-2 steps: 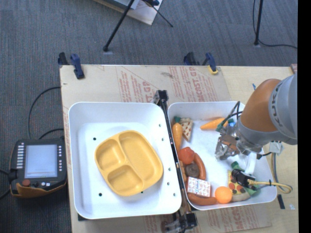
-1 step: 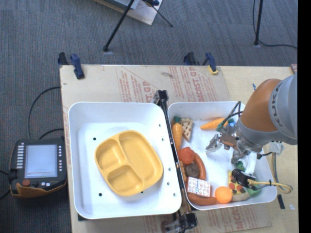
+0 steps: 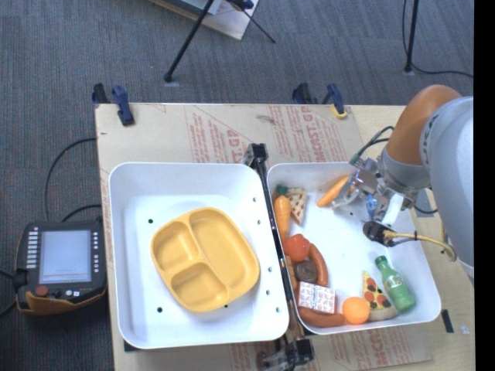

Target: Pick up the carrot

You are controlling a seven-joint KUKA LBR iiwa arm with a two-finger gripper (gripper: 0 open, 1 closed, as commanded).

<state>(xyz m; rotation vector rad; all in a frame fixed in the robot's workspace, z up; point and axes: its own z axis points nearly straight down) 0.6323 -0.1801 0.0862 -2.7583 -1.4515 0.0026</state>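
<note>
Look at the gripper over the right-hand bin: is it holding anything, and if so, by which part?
It seems to hold the carrot, gripper pinching its right end; the rest juts out left, apparently above the bin floor. Not certain.

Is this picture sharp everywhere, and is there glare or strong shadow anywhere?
Camera view: lighting is soft and even, shadows faint; the white bins look bright but not blown out, the yellow divided plate shows clearly; the gripper beside the orange carrot is slightly blurred, and the small toy foods lack fine detail.

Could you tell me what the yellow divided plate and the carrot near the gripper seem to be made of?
Yellow plate: likely moulded plastic, smooth, matte, uniform in colour. Carrot: probably toy plastic or rubber, judging by its flat, even orange; too small to be sure.
</note>
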